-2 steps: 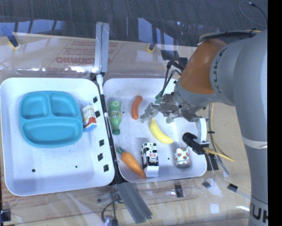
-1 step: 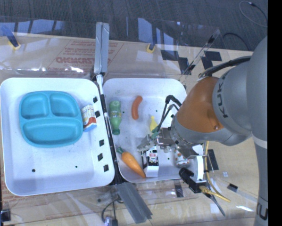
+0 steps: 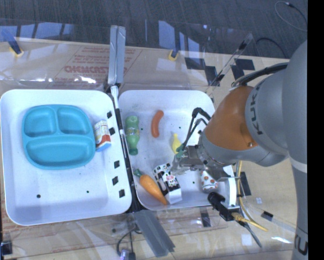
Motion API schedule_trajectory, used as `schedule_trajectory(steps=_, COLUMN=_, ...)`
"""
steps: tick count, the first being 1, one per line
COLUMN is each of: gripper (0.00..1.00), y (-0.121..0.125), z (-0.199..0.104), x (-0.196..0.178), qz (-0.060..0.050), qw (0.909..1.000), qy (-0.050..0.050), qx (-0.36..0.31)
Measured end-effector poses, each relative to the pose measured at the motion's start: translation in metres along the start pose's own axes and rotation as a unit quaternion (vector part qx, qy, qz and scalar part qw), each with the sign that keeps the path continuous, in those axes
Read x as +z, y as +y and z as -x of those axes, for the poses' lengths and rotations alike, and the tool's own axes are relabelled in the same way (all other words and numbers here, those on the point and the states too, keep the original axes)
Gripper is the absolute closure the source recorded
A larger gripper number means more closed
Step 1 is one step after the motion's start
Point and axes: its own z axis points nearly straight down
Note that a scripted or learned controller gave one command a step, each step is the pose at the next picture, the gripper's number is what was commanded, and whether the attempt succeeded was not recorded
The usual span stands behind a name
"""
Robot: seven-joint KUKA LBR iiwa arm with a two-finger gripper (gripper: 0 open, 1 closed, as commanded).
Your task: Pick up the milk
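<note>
Grey arm [image 3: 270, 118] low over the right bin [image 3: 167, 99]; milk not yet lifted.
Left bin [image 3: 10, 161] has a blue tray [image 3: 56, 137]. Milk carton [image 3: 167, 182] (cow-spotted) lies beside the carrot [image 3: 151, 188], near the right bin's front edge. Gripper [image 3: 185, 160] sits just above-right of it; grip state cannot be judged. Grasp and lift remain.

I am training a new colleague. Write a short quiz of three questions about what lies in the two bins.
1. True or false: the blue divided plastic plate lies in the left white bin.
2. Fill in: the green plastic bottle lies in the ___ bin.
3. Which lies closest to the black-and-white milk carton? A) orange carrot B) green bottle C) blue plate

Key: 1 true; 2 right; 3 A.
</note>
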Motion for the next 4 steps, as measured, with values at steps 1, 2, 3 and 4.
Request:
schedule_trajectory(steps=1, gripper=0.0, y=0.0, z=0.0, x=0.0, qz=0.0, qw=1.0, qy=0.0, qx=0.0)
schedule_trajectory(steps=2, gripper=0.0, y=0.005, z=-0.031, x=0.036, qz=0.015, qw=0.9864, qy=-0.007, qx=-0.164)
schedule_trajectory(steps=3, gripper=1.0, y=0.007, z=-0.034, x=0.026, qz=0.017, qw=0.9856, qy=-0.005, qx=-0.168)
schedule_trajectory(steps=4, gripper=1.0, y=-0.006, z=-0.082, x=-0.075, qz=0.003, qw=0.9953, qy=0.0, qx=-0.097)
